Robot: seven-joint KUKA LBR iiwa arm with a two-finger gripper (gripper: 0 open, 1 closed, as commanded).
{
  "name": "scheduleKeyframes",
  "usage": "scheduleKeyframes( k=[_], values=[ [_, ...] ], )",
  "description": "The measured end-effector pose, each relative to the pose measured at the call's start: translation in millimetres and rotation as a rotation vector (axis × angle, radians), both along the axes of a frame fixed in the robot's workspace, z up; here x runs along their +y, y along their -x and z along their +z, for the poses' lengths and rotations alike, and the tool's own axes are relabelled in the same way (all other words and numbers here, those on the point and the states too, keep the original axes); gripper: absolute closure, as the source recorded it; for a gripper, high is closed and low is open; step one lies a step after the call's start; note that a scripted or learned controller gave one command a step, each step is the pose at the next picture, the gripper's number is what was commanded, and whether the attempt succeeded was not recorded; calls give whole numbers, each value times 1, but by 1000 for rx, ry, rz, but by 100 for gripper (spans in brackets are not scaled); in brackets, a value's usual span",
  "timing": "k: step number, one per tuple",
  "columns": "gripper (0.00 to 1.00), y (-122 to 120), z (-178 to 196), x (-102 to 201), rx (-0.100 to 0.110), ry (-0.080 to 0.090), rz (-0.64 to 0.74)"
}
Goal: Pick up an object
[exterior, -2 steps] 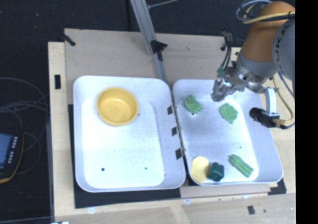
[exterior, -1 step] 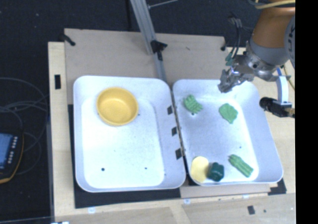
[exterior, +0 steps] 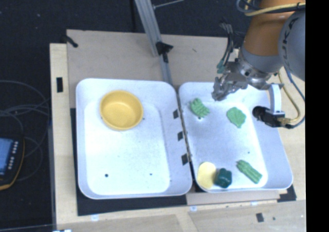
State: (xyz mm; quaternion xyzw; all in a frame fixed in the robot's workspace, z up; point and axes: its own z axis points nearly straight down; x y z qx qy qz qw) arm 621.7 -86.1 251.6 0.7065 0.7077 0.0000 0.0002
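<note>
A shallow yellow plastic bowl is seen in the left white bin, smooth and rigid, judged light but too wide for a pinch except at its rim. In the right white bin lie a ridged green soft-looking piece, a pale yellow disc touching a dark teal block, a rounded green lump and a ribbed green wedge. The two-finger gripper hangs near the ridged piece, nearest candidate, judged light and best pinched across its narrow sides; jaw state cannot be told.

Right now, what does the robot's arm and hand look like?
The arm is grey with a rounded orange band above the wrist. Pale cables loop over its top. The hand is a small, dark grey metal assembly. A white bracket with a black part hangs beside it.
</note>
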Motion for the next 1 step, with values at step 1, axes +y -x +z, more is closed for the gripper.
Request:
scheduleKeyframes(
  k=[1],
  values=[
    [100,10,7,47,-1,-1,2]
  ],
)
